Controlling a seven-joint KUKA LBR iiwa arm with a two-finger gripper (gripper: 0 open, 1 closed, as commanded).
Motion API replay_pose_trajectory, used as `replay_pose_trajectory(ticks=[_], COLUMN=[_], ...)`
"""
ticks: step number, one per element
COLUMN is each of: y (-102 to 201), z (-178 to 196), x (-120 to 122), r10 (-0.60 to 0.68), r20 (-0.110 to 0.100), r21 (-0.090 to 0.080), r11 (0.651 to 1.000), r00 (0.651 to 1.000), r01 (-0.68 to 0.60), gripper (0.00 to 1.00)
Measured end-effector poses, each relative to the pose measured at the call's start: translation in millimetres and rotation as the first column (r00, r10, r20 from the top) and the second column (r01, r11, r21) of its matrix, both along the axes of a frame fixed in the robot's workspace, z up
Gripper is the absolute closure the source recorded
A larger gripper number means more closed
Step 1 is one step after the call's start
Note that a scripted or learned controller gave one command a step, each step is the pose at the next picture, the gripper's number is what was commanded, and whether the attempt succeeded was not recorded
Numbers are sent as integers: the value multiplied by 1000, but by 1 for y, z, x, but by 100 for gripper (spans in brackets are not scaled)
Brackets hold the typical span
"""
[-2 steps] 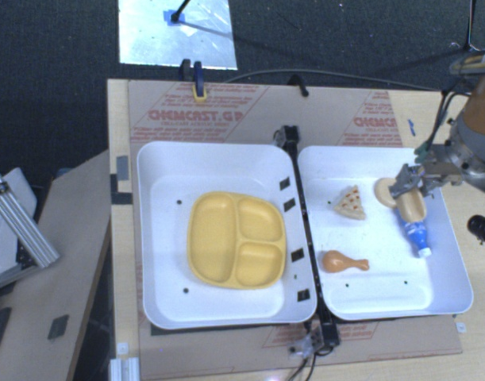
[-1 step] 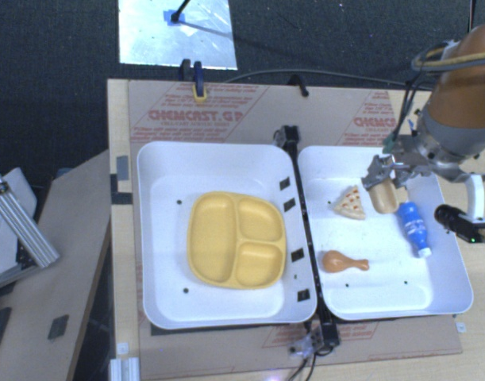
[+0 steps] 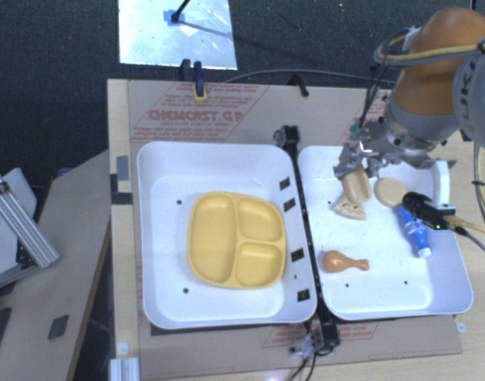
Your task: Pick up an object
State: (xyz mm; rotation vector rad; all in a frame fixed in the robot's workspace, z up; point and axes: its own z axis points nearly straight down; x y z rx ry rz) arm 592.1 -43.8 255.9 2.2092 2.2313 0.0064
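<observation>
**Gripper low over the tan object in the right bin**

Two shallow white plastic bins sit side by side on a cardboard-covered bench, joined along a black strip. The left bin [image 3: 159,173] carries a yellow plastic plate with three compartments [image 3: 236,239], lying flat near the bin's middle.

The right bin [image 3: 385,296] carries four things. A tan, bone-coloured plastic object with a flared foot [image 3: 353,197] lies near the bin's far edge, a little toward the inner wall. Just beside it, toward the outer wall, lies a flat round beige disc [image 3: 390,191]. Near the outer wall rests a blue plastic bottle-shaped object with a white tip [image 3: 414,232], partly covered by a black part of the arm. Toward the bin's near edge, close to the inner wall, lies an orange plastic drumstick-shaped toy [image 3: 343,262], well apart from the others.

The grey arm with its orange band reaches in over the right bin's far outer corner. Its gripper [image 3: 354,167] hangs directly above the top end of the tan object, touching or nearly touching it. Whether the jaws are spread or pressed together cannot be told, and whether they pinch the tan object cannot be told either; the object's lower end looks to rest on the bin floor.
</observation>
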Motion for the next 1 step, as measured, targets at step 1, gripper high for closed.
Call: replay_pose_trajectory(ticks=[1], y=[45], z=[1], x=[23], r10=[-1], r20=[0], r21=[-1], r11=[1000], r00=[1000], r01=[1], gripper=[100])
